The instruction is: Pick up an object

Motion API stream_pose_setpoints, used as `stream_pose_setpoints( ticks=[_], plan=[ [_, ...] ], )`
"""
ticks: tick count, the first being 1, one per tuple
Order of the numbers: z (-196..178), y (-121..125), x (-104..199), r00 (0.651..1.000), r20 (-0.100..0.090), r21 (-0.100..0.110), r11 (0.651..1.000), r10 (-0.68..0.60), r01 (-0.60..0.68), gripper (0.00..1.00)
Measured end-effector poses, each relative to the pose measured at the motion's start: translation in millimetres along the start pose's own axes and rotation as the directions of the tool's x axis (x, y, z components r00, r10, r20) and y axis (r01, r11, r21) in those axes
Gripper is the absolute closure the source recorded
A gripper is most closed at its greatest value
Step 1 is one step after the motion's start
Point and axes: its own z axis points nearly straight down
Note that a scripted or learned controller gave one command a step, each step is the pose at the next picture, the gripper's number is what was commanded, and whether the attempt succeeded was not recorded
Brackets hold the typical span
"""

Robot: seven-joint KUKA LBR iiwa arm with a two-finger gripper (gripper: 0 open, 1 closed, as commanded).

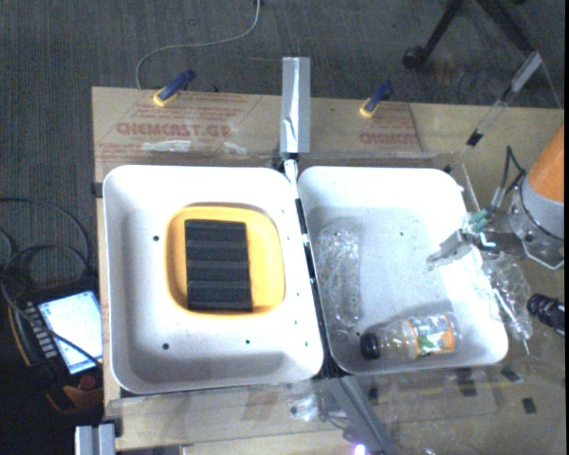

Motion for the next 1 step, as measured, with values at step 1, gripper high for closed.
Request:
stream_pose_setpoints(
  ticks=[1],
  plan=[
    [-8.4, 1.1, 1.3, 1.000, 0.000, 0.001, 1.000, -0.003, 0.003, 1.00]
  ],
)
